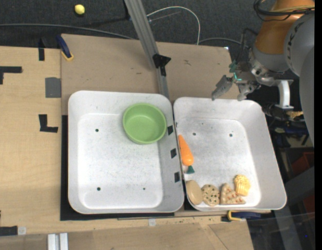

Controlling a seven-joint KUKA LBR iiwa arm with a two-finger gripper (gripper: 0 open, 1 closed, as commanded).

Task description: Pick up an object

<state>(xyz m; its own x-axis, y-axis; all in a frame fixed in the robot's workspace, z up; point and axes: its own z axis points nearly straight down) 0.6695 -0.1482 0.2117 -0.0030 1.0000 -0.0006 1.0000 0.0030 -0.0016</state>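
Bowl (144, 123) in left bin (82, 139); carrot (185, 150) in right bin (254, 139).

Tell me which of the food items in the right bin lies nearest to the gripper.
The carrot. It lies along the right bin's left wall, higher up than the other pieces, which sit in a row at the near edge, farther from the gripper.

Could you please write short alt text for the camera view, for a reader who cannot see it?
The arm's tool hovers open above the right bin's far edge, holding nothing. That bin holds a carrot and small food toys along its near edge; the left bin holds a green bowl.
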